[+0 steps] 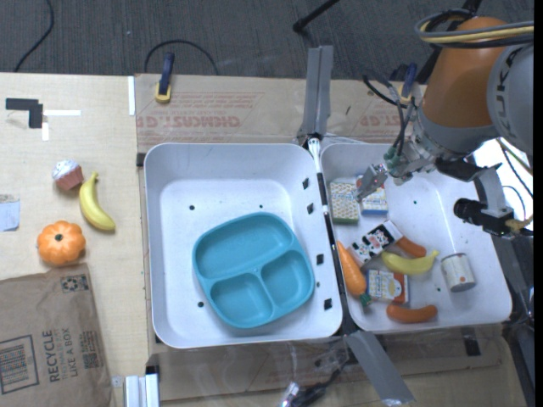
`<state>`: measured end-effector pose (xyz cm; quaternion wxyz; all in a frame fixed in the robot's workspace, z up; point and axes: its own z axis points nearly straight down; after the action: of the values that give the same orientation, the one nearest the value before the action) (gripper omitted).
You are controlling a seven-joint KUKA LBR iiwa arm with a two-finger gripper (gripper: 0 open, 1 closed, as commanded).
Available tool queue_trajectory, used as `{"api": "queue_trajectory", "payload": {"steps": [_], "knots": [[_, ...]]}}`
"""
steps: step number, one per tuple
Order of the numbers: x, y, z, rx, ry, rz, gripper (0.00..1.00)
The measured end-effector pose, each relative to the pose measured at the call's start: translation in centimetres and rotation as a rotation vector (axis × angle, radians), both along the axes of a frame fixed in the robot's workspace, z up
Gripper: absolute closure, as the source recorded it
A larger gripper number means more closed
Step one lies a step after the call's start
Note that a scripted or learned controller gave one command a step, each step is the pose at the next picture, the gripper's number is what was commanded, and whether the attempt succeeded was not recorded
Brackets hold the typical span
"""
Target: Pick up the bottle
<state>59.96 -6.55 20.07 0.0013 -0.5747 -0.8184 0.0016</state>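
L bin (161,253) holds a blue divided plate (253,270). R bin (492,308): carrot (350,270), banana (410,262), sausage (411,314), small can (457,271). On bench, well L: pumpkin (61,243), 2nd banana (94,203), cupcake (67,175).

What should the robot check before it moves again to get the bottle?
1. Gripper is over the right bin: ok.
2. Bottle found: cannot tell; the pale cylinder lying on its side may be it.
3. Gripper is above that cylinder: not ok; it hangs at the bin's far corner, over a small box.
4. Nothing lies on top of the cylinder: ok.
5. Space around the cylinder: cannot tell; the banana has one end very close to it.
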Motion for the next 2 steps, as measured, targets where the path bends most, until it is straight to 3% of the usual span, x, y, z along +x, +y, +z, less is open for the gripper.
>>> {"api": "queue_trajectory", "payload": {"steps": [1,2], "knots": [[-2.0,-3.6,-6.7,0.001,0.000,0.113,0.00],[0.9,-3.8,-10.0,-0.005,-0.016,0.346,0.00]]}}
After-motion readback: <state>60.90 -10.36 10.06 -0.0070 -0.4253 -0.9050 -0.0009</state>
